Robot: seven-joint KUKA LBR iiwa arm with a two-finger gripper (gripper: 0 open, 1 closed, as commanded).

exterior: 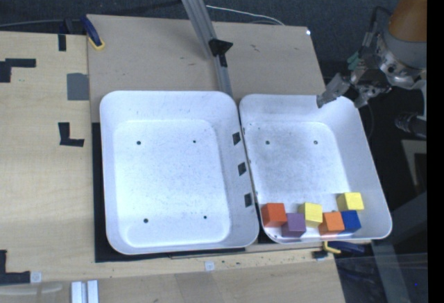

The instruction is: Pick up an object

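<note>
We could not tell how the jaws stood, for the gripper (338, 92) hung small and dark over the far right corner of the right bin (291, 156), with nothing visible in it. The blocks lay well apart from it along that bin's near edge: an orange block (273, 213), purple block (296, 224), two yellow blocks (313, 213), a second orange and a blue block (351, 221). We judged the approach barely begun, and the next move called for travelling to the near edge and descending over one block, the crowding leaving little room
</note>
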